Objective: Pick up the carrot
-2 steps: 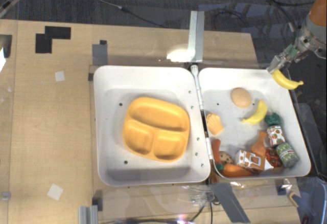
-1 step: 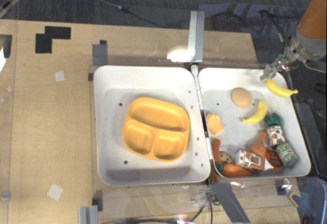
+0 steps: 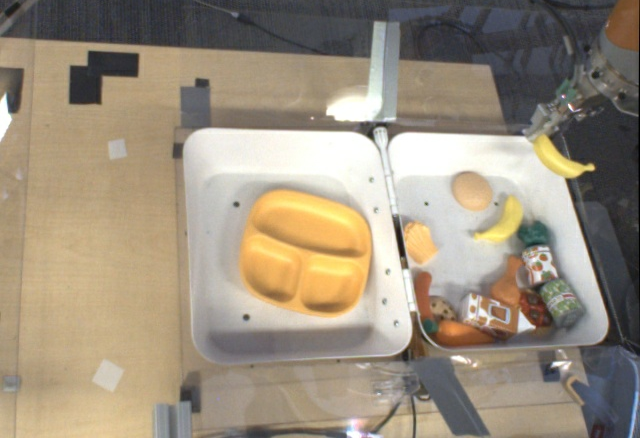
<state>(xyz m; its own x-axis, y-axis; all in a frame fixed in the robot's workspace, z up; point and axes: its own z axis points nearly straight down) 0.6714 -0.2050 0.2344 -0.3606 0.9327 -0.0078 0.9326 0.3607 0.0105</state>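
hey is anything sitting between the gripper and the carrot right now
Yes. The gripper is at the right bin's far right corner with a banana at its fingers. The carrot lies at the near edge, with another banana, cans and a carton between.

Even overhead light, soft focus, bench point(image 3: 350, 108) glare.
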